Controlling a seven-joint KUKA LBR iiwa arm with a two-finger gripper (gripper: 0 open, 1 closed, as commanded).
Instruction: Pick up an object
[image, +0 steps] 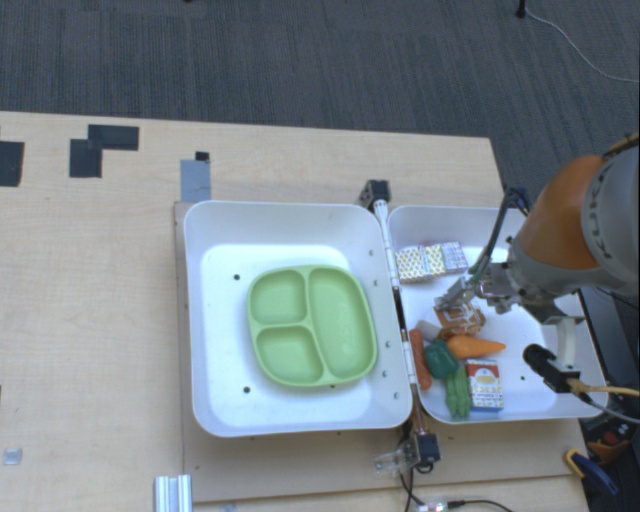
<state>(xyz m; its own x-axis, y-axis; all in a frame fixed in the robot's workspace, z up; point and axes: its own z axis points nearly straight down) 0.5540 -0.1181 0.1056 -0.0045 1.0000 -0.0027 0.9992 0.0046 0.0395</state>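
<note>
The arm's orange band (560, 215) and grey wrist cover much of the right bin (520, 400), and the gripper (462, 296) is too small and cluttered to tell its state. A brownish item (462, 320), hard to identify, lies just at its 6 o'clock. Carrot (478, 347), green vegetable (440, 358) and small carton (484, 386) follow toward 6; a patterned packet (430, 261) sits at 11.
</note>
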